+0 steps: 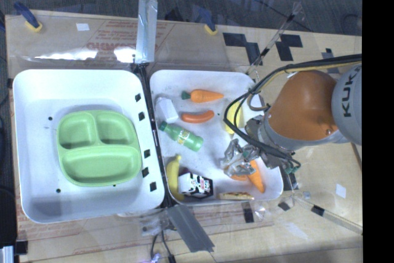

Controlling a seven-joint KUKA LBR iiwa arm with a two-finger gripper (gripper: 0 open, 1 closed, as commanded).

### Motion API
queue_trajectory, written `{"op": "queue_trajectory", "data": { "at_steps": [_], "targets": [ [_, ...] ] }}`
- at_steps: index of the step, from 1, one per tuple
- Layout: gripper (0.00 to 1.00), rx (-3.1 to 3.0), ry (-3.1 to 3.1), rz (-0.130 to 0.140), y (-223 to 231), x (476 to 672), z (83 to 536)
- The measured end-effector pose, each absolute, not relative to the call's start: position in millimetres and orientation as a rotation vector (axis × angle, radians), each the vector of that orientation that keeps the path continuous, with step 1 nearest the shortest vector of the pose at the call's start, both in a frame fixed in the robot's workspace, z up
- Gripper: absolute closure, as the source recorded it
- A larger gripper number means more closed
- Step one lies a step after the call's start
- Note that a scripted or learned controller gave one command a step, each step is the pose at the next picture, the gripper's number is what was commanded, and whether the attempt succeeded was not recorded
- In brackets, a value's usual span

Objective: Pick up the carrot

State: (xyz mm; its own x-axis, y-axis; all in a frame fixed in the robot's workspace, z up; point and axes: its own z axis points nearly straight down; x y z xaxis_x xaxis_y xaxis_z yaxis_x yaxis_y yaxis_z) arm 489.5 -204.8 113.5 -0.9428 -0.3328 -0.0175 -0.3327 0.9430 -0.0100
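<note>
The carrot [205, 96], orange with a green leafy end pointing left, lies flat near the far wall of the right bin [203, 76]. My gripper [239, 160] hangs low over the bin's near right part, well apart from that carrot. It sits right beside an orange cone-shaped piece [253, 179] lying at its near right side. The grey arm with its orange band [305, 106] covers the bin's right wall.
The right bin also holds a red sausage [198, 116], a green bottle [183, 137], a small white item [166, 109], a banana [173, 174], a black-and-white carton [197, 184] and a yellow object [232, 118]. The left bin [31, 132] holds a green divided plate [97, 146].
</note>
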Motion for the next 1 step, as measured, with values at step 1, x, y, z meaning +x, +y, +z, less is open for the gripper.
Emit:
{"op": "queue_trajectory", "data": {
  "at_steps": [1],
  "targets": [
    [0.0,-0.528,3.078,-0.01,-204.7,489.4,113.2]
  ]
}}
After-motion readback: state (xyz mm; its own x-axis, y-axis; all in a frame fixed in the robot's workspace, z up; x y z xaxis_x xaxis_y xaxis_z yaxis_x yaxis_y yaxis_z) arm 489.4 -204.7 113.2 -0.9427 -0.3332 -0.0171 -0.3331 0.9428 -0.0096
